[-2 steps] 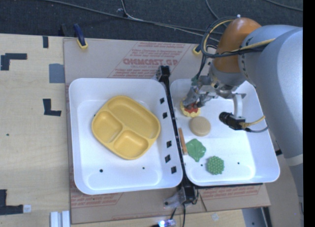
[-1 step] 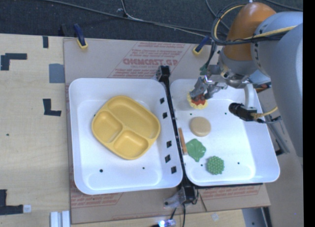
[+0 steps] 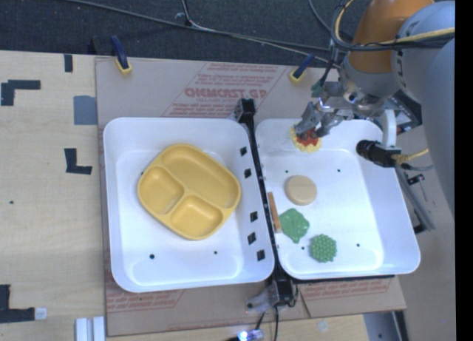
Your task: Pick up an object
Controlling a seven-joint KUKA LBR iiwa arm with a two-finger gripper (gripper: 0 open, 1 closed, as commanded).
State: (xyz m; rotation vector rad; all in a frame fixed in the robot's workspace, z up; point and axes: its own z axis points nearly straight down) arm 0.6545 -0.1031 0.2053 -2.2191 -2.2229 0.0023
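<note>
- Where the right bin (image 3: pixel 384 258) meets its upper-left corner, gripper (image 3: pixel 310 131) sits over a small red-and-yellow object (image 3: pixel 307 142); fingers' state: cannot tell.
- Same bin: tan smooth disc (image 3: pixel 301 189), flat green leaf-like piece (image 3: pixel 293 224), bumpy green round piece (image 3: pixel 322 248).
- Left bin (image 3: pixel 122 184): glossy yellow three-compartment plate (image 3: pixel 189 191).
</note>
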